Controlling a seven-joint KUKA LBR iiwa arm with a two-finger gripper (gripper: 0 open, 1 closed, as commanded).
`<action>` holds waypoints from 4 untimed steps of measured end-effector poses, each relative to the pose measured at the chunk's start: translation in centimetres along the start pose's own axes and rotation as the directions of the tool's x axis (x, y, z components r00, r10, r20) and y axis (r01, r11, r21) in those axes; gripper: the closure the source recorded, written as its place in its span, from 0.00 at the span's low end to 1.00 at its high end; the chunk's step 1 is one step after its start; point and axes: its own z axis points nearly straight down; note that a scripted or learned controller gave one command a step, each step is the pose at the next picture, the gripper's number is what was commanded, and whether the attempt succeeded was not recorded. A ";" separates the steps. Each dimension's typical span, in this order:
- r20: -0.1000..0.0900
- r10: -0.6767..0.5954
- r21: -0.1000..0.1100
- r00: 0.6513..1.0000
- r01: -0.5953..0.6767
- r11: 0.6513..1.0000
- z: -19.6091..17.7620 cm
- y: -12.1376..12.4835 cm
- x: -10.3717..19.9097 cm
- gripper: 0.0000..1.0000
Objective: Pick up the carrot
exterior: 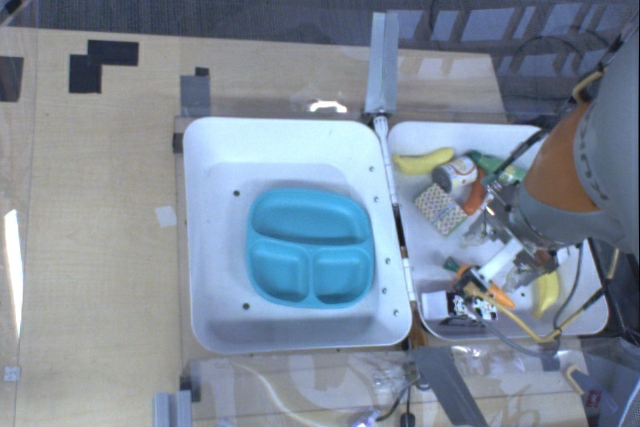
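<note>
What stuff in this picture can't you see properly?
1. Camera view: the right bin's right side is hidden under the arm.
2. Camera view: the green thing beside the can is partly covered by the arm, so I can't name it.
3. Camera view: the small orange thing by the end effector is too small and crowded to call it the carrot.
4. Camera view: the arm is cut off at the right edge.
</note>
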 end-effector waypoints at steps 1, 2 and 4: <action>-0.009 0.224 -0.011 0.974 -0.225 0.974 3.0 -0.1 -1.1 0.00; -0.010 0.216 -0.012 0.976 -0.216 0.976 2.0 -0.1 -1.0 1.00; 0.001 0.184 -0.002 0.983 -0.184 0.983 -3.6 6.3 -4.6 0.00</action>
